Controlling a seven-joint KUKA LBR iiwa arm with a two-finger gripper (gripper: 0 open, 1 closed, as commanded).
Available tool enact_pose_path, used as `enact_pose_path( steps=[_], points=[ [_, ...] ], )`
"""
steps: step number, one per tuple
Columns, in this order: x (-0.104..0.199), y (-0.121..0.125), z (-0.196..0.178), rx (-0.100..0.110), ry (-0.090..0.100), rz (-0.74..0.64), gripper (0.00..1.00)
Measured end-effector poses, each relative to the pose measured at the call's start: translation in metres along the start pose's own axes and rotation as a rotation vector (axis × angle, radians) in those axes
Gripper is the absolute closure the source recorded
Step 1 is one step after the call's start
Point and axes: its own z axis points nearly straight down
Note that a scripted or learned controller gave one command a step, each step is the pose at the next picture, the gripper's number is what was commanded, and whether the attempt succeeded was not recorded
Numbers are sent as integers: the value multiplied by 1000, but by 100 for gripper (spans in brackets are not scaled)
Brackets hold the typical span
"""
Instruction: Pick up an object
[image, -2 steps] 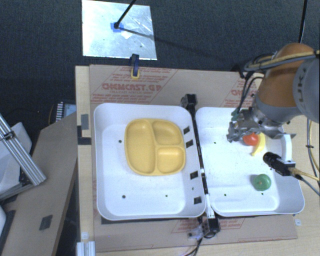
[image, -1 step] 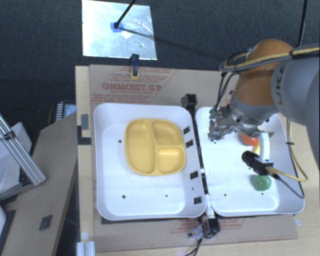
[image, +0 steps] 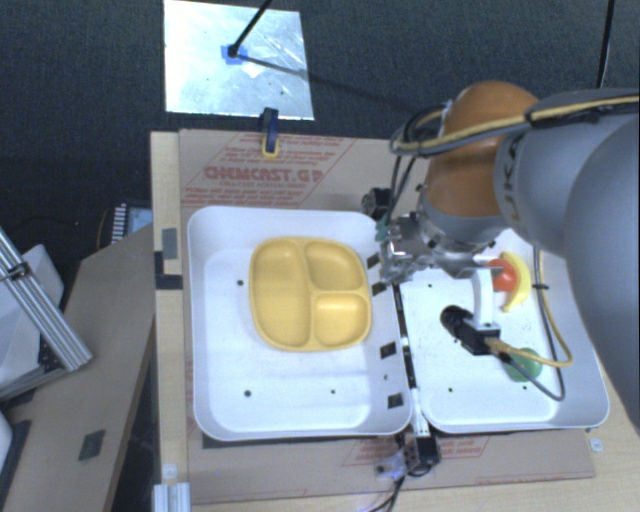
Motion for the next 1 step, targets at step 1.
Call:
enact_pose_path(
  steps=[1],
  points=[
    [59, -7, 0, 0, 0, -1, 100]
  ],
)
